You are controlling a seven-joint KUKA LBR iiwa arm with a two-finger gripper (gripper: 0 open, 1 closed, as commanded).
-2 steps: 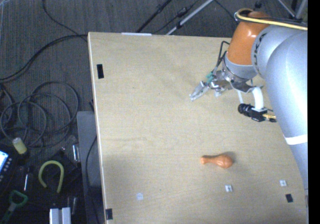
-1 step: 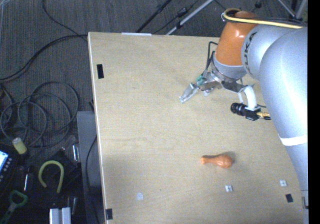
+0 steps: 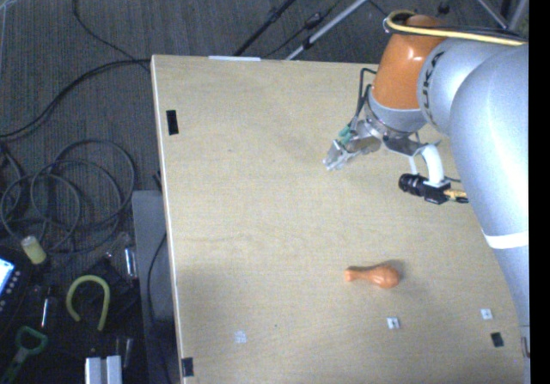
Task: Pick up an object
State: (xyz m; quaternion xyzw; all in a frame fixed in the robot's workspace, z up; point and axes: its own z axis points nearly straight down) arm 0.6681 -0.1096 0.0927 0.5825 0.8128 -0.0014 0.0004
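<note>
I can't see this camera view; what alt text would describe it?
A grey robot arm with an orange band reaches from the right, its gripper above a tan board. A small orange pear-shaped object lies apart, nearer the camera.

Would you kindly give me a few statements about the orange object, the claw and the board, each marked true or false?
1. The orange object lies on the tan board. True.
2. The claw grips the orange object. False: it is apart from it, farther up the board.
3. The arm enters from the right. True.
4. The orange object sits at the board's top left corner. False: it lies near the lower right.
</note>
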